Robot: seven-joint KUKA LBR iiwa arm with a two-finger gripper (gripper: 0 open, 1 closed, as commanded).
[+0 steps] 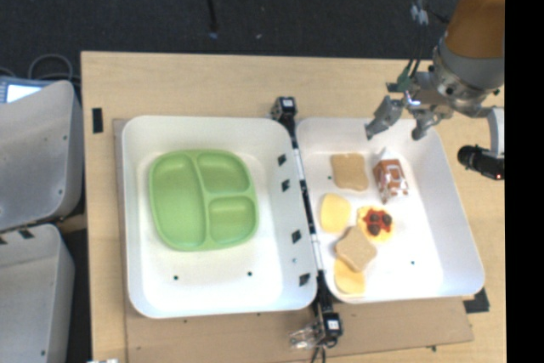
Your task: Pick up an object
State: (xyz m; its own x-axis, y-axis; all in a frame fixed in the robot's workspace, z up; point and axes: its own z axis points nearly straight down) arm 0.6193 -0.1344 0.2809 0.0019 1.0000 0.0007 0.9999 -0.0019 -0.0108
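Observation:
My gripper [401, 121] hangs over the back edge of the right bin [442, 268], fingers spread apart with nothing between them. Below it in that bin lie a tan bread slice [348, 171], a red-and-white wrapped item [390, 178], a yellow piece [335, 212], a yellow disc with dark red berries [377, 223], a second bread slice [355, 249] and another yellow piece [349, 278]. The wrapped item is the one nearest the fingers, a little in front of them.
The left bin [136, 268] holds a green divided plate [204, 199]. A black clip strip [299, 200] runs along the seam between the bins. A grey-white object [34, 149] stands off the bench's left edge.

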